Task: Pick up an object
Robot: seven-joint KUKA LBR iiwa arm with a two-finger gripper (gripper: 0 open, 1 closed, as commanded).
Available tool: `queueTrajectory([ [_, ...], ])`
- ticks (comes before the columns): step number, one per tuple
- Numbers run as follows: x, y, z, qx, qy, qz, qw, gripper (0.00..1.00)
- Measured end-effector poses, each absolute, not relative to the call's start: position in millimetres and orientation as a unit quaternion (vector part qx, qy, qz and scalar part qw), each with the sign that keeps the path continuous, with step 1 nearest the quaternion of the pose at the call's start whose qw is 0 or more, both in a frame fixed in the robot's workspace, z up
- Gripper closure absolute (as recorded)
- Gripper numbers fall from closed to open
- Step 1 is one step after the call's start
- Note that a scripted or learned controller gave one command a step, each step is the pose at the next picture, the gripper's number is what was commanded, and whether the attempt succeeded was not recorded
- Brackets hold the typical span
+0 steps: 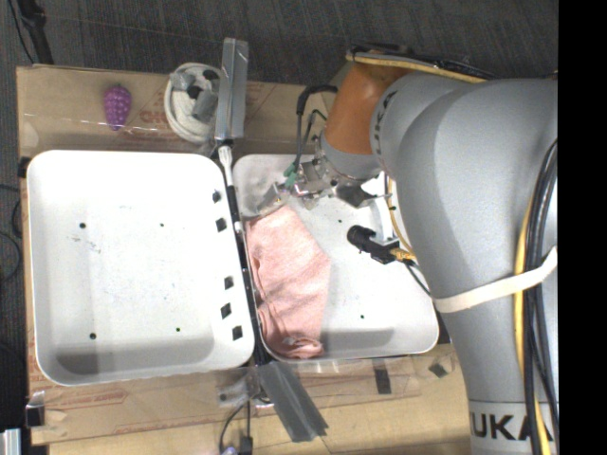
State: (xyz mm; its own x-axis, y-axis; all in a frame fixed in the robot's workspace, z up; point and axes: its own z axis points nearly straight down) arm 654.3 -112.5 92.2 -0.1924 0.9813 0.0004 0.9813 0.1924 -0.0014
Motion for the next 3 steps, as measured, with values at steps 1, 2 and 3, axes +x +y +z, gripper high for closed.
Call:
queueTrajectory([
  [1, 598.7, -131.5, 91.8, -0.571, -0.821, 0.0007, 0.001, 0.0],
  [2, 553.5, -143.7, 91.5, -0.556, -0.831, 0.0005, 0.001, 0.0],
  [3, 554.1, -143.9, 101.5, -0.554, -0.832, 0.0008, 0.001, 1.0],
])
